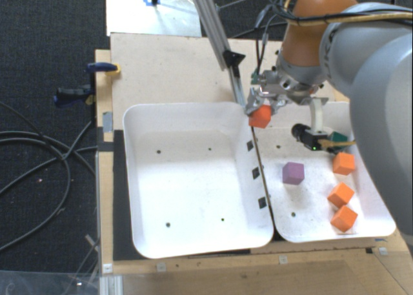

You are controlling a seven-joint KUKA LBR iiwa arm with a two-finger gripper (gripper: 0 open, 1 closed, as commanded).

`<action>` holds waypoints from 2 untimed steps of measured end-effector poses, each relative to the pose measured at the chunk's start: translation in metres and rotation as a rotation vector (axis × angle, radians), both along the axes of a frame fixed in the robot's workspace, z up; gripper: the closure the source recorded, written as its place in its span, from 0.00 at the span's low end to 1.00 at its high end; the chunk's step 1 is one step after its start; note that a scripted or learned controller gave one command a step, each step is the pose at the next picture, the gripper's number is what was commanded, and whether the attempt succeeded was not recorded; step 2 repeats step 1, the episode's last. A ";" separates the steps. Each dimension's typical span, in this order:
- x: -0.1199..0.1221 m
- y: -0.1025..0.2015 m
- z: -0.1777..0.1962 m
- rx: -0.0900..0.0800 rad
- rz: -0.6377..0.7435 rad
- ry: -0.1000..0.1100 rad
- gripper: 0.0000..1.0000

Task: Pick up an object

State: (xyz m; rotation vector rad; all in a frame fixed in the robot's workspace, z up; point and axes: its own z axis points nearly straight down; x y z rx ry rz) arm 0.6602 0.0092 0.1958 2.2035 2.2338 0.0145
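Observation:
My gripper [261, 108] hangs over the divider between the two bins, near their far edge. An orange block [260, 117] sits between its fingers, lifted above the bin floor, so the gripper is shut on it. In the right bin [303, 223] lie a purple cube [293, 173] and three more orange blocks: one [344, 163] by the right wall, one [341, 194] below it, and one [344, 219] nearest the front. A green piece [339, 137] peeks out at the far right, partly under the arm.
The left bin [187, 184] sits beside the right one, sharing a divider with black tabs [255, 172]. A slanted metal rod [213, 22] crosses above the far edge. A blue clamp [90, 81] grips the bench's left side. Cables lie on the floor at left.

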 end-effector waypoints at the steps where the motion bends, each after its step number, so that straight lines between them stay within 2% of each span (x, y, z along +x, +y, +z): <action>1: 0.011 0.089 0.018 0.001 0.001 0.005 1.00; 2: 0.011 0.089 0.018 0.001 0.001 0.005 1.00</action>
